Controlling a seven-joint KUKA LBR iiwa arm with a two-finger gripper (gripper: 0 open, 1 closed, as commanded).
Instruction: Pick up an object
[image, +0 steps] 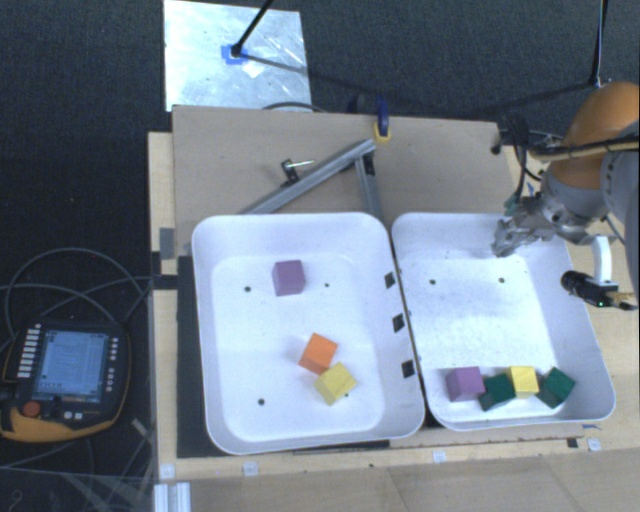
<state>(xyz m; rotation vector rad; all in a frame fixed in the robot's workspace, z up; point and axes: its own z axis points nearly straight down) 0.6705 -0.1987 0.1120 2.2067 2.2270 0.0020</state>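
Observation:
My gripper (505, 243) hangs over the far right part of the right bin (480, 240), well away from every block. In the left bin (215, 300) a purple block (288, 277) lies toward the back, with an orange block (318, 352) and a yellow block (336, 383) touching each other nearer the front. Along the right bin's front wall sit a purple block (464, 382), a dark green block (495, 391), a yellow block (524, 379) and another green block (556, 385).
A metal bar (310, 175) lies on the brown board behind the bins. A teach pendant (62, 375) with its cables rests on the floor at the left. The orange-banded arm (600, 140) enters from the upper right.

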